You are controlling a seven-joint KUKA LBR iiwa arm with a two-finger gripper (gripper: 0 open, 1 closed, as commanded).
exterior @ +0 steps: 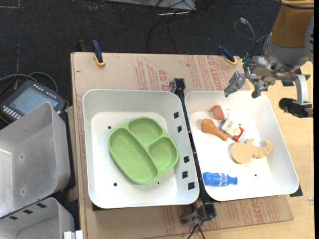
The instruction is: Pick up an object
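Jaws spread wide, nothing between them, over the right bin (279, 133) top edge; pink block (218, 112) just below, blue bottle (220, 179) farthest.

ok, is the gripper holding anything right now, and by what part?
Nothing held. The two-finger gripper is open above the right white bin's far edge, with no object between its fingers.

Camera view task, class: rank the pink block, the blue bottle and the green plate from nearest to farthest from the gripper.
1. Pink block: top of the right bin, just below the gripper.
2. Blue bottle: bottom of the right bin.
3. Green plate: in the left bin.
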